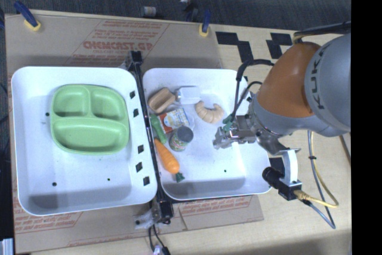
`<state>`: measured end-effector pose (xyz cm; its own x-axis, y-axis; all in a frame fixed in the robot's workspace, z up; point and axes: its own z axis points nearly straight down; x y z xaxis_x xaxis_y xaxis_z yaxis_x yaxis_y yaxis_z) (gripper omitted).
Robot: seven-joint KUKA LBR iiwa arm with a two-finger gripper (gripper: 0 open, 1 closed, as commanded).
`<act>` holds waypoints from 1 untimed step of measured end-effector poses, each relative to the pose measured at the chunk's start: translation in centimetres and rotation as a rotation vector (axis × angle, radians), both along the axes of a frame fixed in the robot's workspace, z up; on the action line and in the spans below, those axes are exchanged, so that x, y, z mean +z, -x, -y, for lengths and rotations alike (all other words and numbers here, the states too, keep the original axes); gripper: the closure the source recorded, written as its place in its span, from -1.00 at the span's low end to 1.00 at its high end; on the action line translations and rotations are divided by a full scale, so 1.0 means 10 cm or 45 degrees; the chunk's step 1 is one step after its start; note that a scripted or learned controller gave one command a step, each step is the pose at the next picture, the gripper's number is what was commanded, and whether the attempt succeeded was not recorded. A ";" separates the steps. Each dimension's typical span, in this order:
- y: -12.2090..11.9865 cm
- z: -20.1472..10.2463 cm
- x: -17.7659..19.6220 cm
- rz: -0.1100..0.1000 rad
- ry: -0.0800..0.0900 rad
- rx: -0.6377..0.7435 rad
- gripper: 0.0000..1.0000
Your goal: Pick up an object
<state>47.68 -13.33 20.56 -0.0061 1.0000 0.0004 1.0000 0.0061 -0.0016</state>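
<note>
From my feed the grey arm's two-finger gripper (225, 135) hangs over bare white floor in the right shallow white bin (206, 183), near its right wall, and I cannot tell how it is set. The pale plastic croissant (209, 110) lies just up and left of it, apart, while the orange plastic carrot (167, 158), small round can (181, 138) and brown bread roll (160, 99) crowd the bin's left side along the divider. The left white bin (30, 188) holds a green divided plastic plate (91, 118), with open floor in front.
</note>
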 end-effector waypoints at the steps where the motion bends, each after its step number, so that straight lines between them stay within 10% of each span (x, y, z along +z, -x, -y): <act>1: 0.00 0.00 0.00 0.000 0.001 0.000 -1.00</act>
